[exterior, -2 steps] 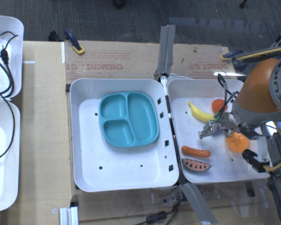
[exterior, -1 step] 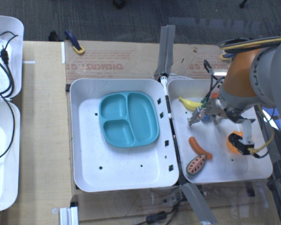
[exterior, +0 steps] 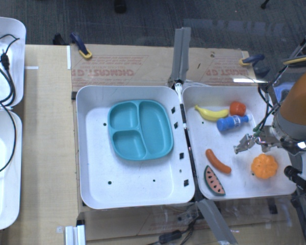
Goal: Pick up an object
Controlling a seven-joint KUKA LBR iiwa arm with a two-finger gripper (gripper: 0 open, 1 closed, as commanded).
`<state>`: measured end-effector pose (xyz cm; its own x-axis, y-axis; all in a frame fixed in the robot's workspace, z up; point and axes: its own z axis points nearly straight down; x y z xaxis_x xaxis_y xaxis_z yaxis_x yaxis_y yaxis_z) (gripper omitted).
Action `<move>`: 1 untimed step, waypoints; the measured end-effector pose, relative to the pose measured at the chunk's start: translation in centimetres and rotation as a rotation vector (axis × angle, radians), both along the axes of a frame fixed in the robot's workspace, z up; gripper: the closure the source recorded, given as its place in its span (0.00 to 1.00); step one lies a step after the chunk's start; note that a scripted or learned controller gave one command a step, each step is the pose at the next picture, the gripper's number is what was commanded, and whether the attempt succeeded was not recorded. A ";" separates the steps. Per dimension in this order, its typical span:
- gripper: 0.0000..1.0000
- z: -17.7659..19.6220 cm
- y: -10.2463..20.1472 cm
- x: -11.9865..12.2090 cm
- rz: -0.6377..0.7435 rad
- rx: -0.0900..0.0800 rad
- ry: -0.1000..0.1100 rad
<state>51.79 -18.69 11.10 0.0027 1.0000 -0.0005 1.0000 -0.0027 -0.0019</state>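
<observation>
Two white bins side by side on the table (exterior: 46,137). Left bin (exterior: 92,177) has a teal divided plate (exterior: 141,129) lying flat, three sections, nothing in them.

Right bin (exterior: 234,188) holds the pick candidates:
- banana (exterior: 211,113) near the back, lying on its side
- small red ball (exterior: 237,107) just right of the banana
- blue bottle (exterior: 233,122) on its side, just below the banana and ball, white cap end pointing right
- sausage (exterior: 218,161) mid-bin, angled
- watermelon slice (exterior: 213,181) at the front left corner, just below the sausage
- orange (exterior: 264,166) at the right side of the bin

Arm comes in from the right, wrist over the right bin's right edge. Hand (exterior: 243,145) sits low over the bin floor, between the blue bottle above it and the orange to its lower right, sausage to its left. Fingers look slightly apart with nothing between them; hand is not touching any of the objects as far as I can see.

Blue-and-yellow clamps (exterior: 80,46) at the back corners of the cardboard sheet (exterior: 127,68).
</observation>
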 end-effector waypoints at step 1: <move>0.00 -1.8 -2.7 -3.2 0.012 0.012 -0.002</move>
